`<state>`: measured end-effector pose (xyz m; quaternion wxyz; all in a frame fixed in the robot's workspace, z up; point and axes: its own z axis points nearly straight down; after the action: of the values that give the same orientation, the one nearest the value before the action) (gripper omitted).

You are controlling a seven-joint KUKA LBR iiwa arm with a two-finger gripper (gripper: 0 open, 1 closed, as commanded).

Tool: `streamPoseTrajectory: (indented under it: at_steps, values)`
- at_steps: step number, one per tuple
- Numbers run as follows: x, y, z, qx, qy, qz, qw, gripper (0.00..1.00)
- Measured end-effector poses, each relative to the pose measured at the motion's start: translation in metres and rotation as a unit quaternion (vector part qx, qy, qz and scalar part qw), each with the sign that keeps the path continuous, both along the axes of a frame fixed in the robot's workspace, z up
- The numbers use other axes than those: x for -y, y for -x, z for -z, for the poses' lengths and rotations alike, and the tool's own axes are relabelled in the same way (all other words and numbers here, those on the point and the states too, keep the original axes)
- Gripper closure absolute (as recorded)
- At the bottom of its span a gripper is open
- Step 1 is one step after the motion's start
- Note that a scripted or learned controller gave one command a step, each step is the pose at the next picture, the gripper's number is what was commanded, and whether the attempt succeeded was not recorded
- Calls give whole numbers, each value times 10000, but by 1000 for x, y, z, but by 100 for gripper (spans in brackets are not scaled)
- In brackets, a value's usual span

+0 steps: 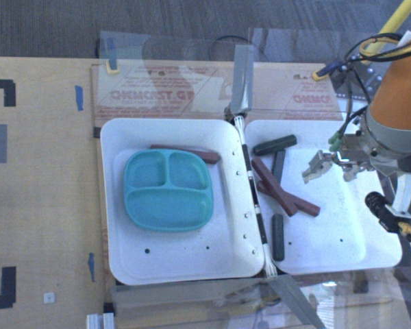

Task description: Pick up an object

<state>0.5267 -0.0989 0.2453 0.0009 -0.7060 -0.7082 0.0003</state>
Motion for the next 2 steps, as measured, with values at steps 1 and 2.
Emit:
streamPoseTrajectory:
  at_steps: [1,2]
  values:
    - [28,-12,147,84,-1,139,9999,0]
    - [27,-15,136,119,-10,145,9998,100]
